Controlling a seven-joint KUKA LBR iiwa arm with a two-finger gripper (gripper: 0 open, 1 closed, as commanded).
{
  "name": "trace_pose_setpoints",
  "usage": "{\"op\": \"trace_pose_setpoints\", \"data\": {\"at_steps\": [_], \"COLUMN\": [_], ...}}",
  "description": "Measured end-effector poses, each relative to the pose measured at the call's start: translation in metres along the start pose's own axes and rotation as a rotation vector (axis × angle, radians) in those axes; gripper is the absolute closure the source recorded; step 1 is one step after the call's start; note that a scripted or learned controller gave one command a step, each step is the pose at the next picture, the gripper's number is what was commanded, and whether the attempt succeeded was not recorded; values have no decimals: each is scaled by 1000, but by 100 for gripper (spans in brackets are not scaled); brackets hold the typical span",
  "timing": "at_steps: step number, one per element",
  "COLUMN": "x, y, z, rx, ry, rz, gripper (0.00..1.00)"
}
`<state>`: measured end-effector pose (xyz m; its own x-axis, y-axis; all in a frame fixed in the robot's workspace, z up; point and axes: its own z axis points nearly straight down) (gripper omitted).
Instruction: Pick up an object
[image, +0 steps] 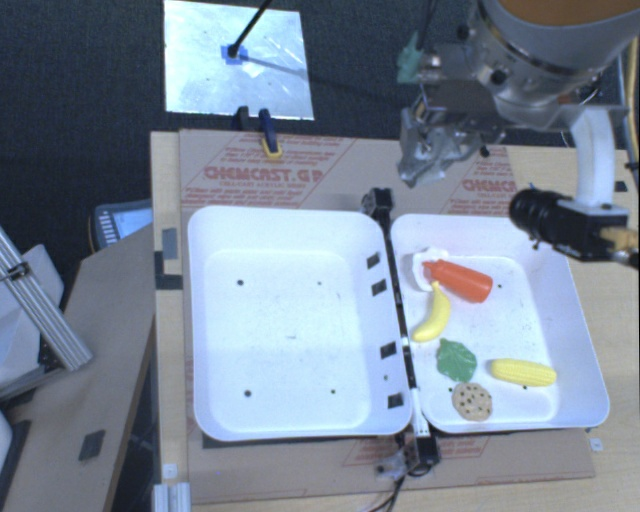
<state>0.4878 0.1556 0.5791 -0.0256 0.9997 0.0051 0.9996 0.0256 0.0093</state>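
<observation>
Above the far edge of the bench (520, 190), the arm (555, 40) reaches in from the right, grey with an orange band at the top of frame, and its gripper (432, 165) hangs over the brown board (270, 175) behind the right bin (585, 330), clear of the bin's contents; whether the gripper is open or closed cannot be told from this angle, and nothing is seen held in it. Left bin (285, 320): white, shallow, sits beside the right bin, the two meeting along a dark clipped seam (392, 300) down the middle. Right bin contents, largest first: orange carrot (460, 279) near the far left corner, lying at a slant with its blunt end toward the right; a white piece (422, 262) just behind it, touching, kind not clear; yellow banana (434, 314) along the left wall, just below the carrot; yellow corn cob (523, 372) toward the near right corner, lying crosswise; green leafy item (457, 359) near the left wall, between banana and cookie; round brown cookie (471, 401) by the near edge. A black cylinder (560, 220) juts over the right bin's far right corner.
</observation>
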Motion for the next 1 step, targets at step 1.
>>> {"op": "trace_pose_setpoints", "data": {"at_steps": [1], "x": [0], "y": [0], "z": [-11], "rx": [-2], "ry": [1], "rz": [-5], "gripper": [100]}}
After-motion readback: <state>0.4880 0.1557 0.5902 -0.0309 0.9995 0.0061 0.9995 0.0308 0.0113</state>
